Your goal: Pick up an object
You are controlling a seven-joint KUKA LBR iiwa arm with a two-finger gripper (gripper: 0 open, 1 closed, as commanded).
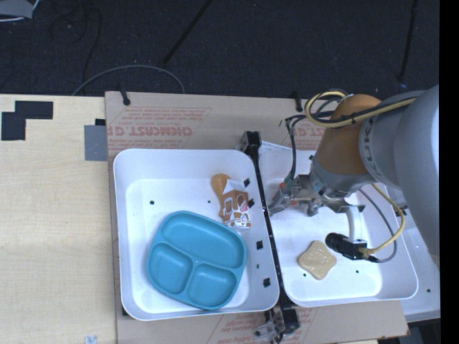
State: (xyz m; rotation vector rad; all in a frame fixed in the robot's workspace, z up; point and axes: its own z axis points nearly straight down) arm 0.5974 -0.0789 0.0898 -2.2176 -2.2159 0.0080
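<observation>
Arm [409, 163]: in from view-right, wrist bent down over right bin [362, 287], upper-left part of it.
Left bin [143, 192]: across the shared wall, view-left of gripper.
Plate [195, 260], blue, three wells: flat in left bin, well apart from gripper, down and view-left of it.
Gripper [294, 199]: low over right bin floor, close to the divider side. Open or closed: can't tell, too blurred and partly under the wrist. Nothing seen in its grasp.
Tan square [317, 259]: flat on right bin floor, near gripper, just below it in view, apart from it. Closest candidate.
Packet [235, 208], brown-white: in left bin, just past the wall, view-left of gripper, at plate's top edge. Touching plate or not: unclear.
Orange scrap [219, 185]: right beside packet, a bit farther from gripper.

Progress, by my read: approach only. No grasp, no lift, every item down in a bin. Left to do: settle on a target (tan square likeliest), centre over it, descend, close, lift clear. Risk: flat, thin-looking target, easy to lose from a pinch.
</observation>
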